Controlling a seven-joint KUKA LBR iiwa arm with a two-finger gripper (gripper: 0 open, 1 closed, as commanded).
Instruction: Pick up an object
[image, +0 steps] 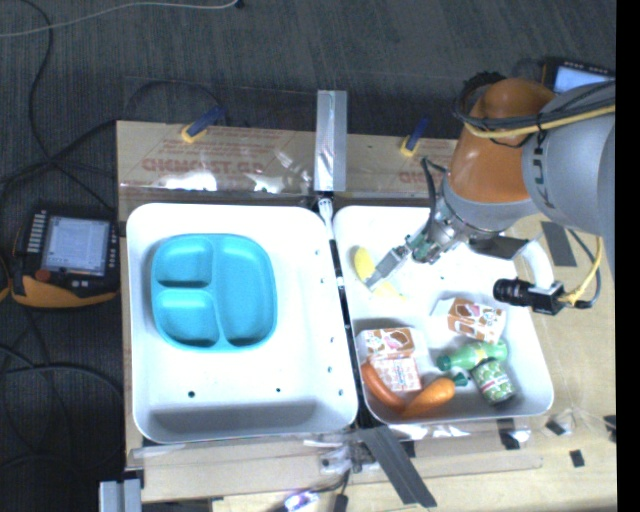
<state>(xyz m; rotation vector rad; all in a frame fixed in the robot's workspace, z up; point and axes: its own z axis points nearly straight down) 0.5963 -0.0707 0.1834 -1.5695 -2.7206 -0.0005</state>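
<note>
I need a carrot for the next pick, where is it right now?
The carrot lies at the right bin's near edge, beside the red-brown box and left of the green bottles.

The desk (560, 400) is pale wood with a brown board (240, 160) along its far side. Two shallow white bins rest on it side by side, touching along their inner walls: the left bin (140, 330) and the right bin (535, 345). A metal bar (331, 140) lies across the board behind the seam between them. Yellow clamps (203, 124) grip the board's far edge.
</note>
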